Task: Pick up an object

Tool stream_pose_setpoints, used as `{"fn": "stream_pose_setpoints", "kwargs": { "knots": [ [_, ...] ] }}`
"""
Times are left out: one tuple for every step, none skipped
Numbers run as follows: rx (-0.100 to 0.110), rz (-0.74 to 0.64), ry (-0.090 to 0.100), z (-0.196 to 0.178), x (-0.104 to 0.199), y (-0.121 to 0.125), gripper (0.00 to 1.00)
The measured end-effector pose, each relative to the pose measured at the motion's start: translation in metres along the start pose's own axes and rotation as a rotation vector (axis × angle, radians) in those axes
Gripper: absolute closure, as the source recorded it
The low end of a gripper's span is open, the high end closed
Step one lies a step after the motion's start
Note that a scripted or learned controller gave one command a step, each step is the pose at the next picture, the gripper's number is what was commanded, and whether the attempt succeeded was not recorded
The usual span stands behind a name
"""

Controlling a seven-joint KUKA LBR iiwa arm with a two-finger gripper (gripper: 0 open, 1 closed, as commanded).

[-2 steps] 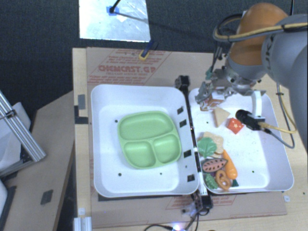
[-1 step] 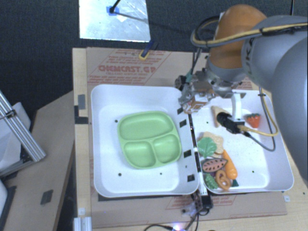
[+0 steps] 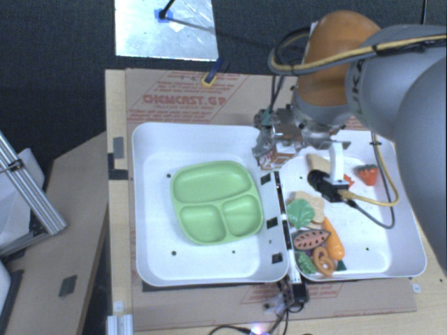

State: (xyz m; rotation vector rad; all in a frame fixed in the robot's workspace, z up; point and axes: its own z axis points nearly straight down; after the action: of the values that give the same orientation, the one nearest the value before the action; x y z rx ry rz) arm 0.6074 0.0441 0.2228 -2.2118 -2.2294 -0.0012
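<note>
Two white bins: left bin [image 3: 150, 257] has one green divided tray [image 3: 213, 201]; right bin [image 3: 391, 253] has toy food pile [image 3: 316, 232], near-left corner. Gripper [image 3: 274, 147] at the divider, fingers unclear. Far cardboard [image 3: 183, 98] reads "CHEMCAST".

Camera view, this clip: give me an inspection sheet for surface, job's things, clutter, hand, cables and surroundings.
Surface: two white bins, left bin and right bin, on cardboard.
Job's things: toy food piled at the right bin's left wall; red piece apart.
Clutter: green divided tray in left bin.
Hand: hand low over the bins' shared wall; grip not discernible.
Cables: black cable looping across right bin.
Surroundings: silver sheet behind; aluminium frame left.
</note>
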Motion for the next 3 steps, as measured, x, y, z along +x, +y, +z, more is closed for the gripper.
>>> {"fn": "stream_pose_setpoints", "kwargs": {
  "knots": [
    [-0.002, 0.001, 0.000, -0.0091, 0.0154, 0.0048, 1.00],
    [-0.001, 0.005, 0.000, -0.0102, 0.0117, 0.0063, 1.00],
    [-0.001, 0.003, -0.001, -0.0045, 0.0170, 0.0029, 1.00]
  ]
}}
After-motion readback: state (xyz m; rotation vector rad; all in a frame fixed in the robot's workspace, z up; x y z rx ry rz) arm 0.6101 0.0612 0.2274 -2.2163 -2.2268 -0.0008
